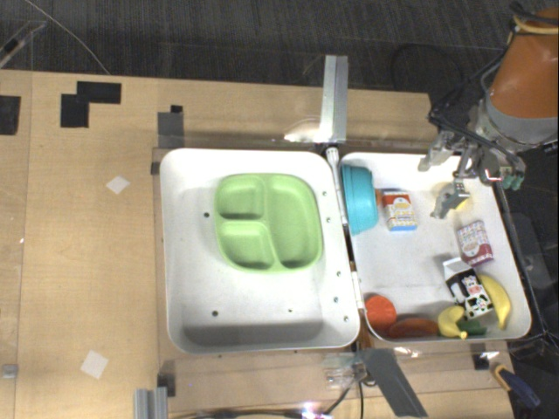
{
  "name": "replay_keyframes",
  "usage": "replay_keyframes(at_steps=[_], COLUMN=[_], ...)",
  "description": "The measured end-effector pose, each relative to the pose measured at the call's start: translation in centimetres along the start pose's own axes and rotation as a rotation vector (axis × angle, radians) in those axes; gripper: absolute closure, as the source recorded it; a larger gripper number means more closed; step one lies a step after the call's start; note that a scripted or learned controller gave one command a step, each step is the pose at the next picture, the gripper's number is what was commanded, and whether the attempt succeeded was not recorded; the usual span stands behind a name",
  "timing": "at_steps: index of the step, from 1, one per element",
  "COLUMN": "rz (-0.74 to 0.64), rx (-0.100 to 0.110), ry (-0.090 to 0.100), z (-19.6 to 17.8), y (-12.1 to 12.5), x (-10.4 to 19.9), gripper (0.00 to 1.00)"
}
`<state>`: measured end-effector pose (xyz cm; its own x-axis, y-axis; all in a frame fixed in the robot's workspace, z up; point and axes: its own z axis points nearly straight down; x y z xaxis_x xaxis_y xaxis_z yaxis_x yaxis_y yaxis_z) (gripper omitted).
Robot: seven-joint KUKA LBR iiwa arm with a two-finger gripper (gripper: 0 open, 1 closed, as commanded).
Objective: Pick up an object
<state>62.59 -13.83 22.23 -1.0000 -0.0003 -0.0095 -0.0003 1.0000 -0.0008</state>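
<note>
Seen from the overhead camera view: a light wooden tabletop [79,260] bearing two shallow white bins side by side. In the left bin [188,312], a green divided tray [266,221] lying flat, three compartments facing up, slightly toward the far side of the bin. In the right bin [410,269], a blue bowl [358,197] tipped on its edge against the dividing wall at the far left corner; just beside it, a small orange-and-white carton [398,209] lying flat. Further right, a red-and-white packet [474,241], and nearer the front a black-and-white box [467,288] touching a yellow banana [496,302] along the right wall. At the front right corner, a small green item [474,327] by the banana's lower end, too small to identify. At the front edge, an orange round fruit [380,308] touching a dark red-brown item [412,326]. Reaching in from the right, the grey arm with its orange band [527,68], wrist over the far right corner of the right bin. Below it, the hand [447,182] poised above the bin floor, fingers spread apart, nothing between them, well clear of the carton and the packet.
</note>
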Motion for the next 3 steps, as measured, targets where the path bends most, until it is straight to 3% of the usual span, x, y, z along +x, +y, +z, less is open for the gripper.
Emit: replay_keyframes(at_steps=[1,2,3], rz=[0.015,0.027,0.322], rx=[0.001,0.004,0.001], ry=[-0.007,-0.024,0.002], z=[12.2,12.5,11.0], y=[4.1,4.3,4.5], x=[0.0,1.7,4.3], gripper=[0.00,0.00,0.00])
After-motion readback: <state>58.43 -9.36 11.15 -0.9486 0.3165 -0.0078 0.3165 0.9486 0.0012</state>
